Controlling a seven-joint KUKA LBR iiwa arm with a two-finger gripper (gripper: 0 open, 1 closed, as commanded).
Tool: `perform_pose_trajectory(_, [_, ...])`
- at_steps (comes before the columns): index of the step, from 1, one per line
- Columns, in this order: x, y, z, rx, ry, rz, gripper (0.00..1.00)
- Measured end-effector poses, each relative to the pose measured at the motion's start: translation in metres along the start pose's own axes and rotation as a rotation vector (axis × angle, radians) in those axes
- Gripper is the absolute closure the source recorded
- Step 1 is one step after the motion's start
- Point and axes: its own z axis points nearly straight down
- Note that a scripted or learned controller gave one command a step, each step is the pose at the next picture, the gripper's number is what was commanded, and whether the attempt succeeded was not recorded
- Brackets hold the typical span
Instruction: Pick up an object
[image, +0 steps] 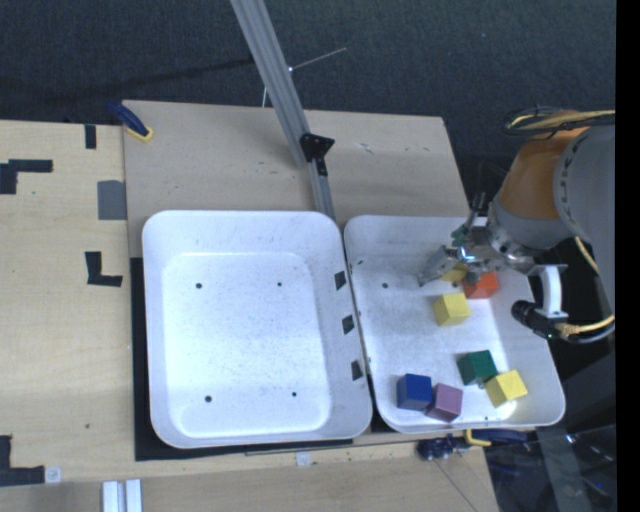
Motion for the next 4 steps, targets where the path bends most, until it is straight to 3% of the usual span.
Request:
perform_pose_trajectory(1, [0.002,0.001,0.022,-0.003,-0.002,-0.001,0.00])
perform_pose_trajectory(2, [0.002,0.000,0.013,0.000,0.000,-0.001,1.00])
perform_pose_trajectory(4, [0.003,-0.005,-0.097,-0.006,-0.003,0.002,1.00])
